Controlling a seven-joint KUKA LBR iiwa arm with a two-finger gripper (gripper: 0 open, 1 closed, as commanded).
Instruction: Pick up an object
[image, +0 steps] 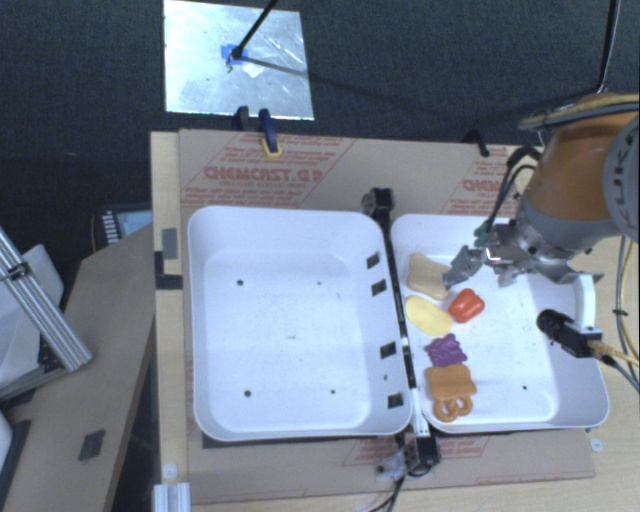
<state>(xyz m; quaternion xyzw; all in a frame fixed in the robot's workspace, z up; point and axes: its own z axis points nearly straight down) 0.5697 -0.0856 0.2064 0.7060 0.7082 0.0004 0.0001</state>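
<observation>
The right bin (560, 390) holds several toy foods along its left side. A beige wedge (426, 275) lies farthest back, with a red pepper-like piece (466, 305) and a yellow lemon shape (428, 318) in front of it. Nearer still are a purple grape bunch (445, 350), an orange-tan slice (450, 380) and a pretzel (452, 407). My gripper (468, 267) hangs low over the bin, between the beige wedge and the red piece, just above and behind the red one. Nothing is visibly lifted.
The left bin (290, 320) sits beside the right one, with a black divider strip (392, 300) between them. The grey arm with its orange band (580, 180) comes in from the right. A black fitting with cables (565, 335) overhangs the right bin's right side.
</observation>
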